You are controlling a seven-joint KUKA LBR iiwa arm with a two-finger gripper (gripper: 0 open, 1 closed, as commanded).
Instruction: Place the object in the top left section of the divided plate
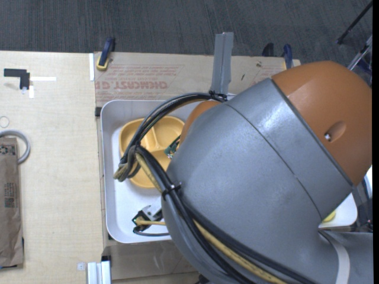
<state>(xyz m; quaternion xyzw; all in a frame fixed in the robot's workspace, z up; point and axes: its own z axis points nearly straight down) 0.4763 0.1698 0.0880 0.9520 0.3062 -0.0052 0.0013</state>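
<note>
A yellow divided plate (149,142) lies in the left white bin (111,158), toward its back. A small green thing (173,147) shows at the plate's right side, against the edge of the arm. The arm's large grey and orange body (266,176) reaches over the bin from the right. It covers the plate's right part and my gripper beneath it. Black cables (155,120) loop from the arm across the plate's left rim.
A cardboard sheet (154,78) with red print lies behind the bins, held by blue and yellow clamps (105,53). A grey upright post (222,58) stands at the back. To the left is the pale bench top (53,158) with a brown packet (9,200).
</note>
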